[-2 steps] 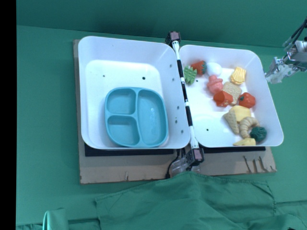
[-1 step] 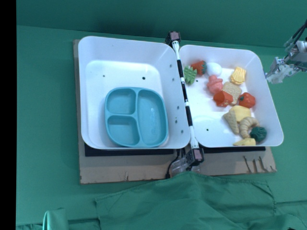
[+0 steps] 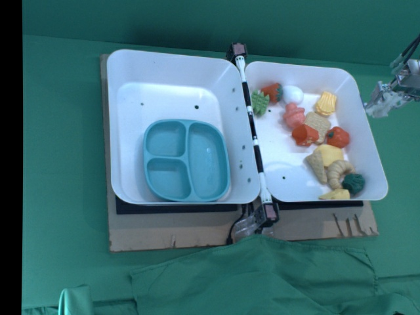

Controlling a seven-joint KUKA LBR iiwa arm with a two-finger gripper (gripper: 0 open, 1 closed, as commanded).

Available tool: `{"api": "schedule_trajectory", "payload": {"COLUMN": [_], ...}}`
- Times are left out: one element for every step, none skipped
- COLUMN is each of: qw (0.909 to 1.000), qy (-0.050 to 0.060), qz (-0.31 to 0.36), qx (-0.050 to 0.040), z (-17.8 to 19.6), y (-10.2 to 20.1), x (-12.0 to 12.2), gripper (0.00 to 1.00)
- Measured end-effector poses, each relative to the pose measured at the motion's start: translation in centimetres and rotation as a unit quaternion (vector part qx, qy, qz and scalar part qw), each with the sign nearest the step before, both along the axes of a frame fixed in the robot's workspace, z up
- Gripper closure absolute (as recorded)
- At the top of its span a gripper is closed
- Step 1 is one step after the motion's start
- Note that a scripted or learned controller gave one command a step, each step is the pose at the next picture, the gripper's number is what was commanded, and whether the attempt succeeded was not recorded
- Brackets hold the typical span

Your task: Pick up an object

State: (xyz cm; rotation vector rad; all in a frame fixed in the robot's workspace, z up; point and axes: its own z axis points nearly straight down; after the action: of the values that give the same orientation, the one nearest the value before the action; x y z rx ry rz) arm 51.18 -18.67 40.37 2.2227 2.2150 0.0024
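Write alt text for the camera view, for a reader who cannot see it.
Two shallow white bins sit side by side on a green bench: the right bin holds a pile of small toy foods, the left bin a teal divided plate. The gripper hangs beyond the right bin's right edge, holding nothing visible.

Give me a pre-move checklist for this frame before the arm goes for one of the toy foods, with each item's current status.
1. End effector outside the right bin, beyond its right rim: ok.
2. Open or shut state: cannot tell, too small and blurred.
3. Nothing carried yet: cannot tell, though nothing shows beneath it.
4. Targets present: ok, toy foods lie in the right bin, among them a white egg and a tomato.
5. Isolated target: not ok, most pieces touch or crowd each other.
6. Left bin holds a teal divided tray, away from the pile: ok.
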Motion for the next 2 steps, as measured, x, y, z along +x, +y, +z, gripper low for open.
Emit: {"api": "schedule_trajectory", "payload": {"qw": [1.0000,1.0000], "qy": [0.000,-0.004], "qz": [-0.001,0.000], "qx": [-0.0001,-0.0016], "z": [0.9,4.6], "y": [0.0,-0.1], "x": [-2.1,-4.5], "gripper": [1.00,1.00]}}
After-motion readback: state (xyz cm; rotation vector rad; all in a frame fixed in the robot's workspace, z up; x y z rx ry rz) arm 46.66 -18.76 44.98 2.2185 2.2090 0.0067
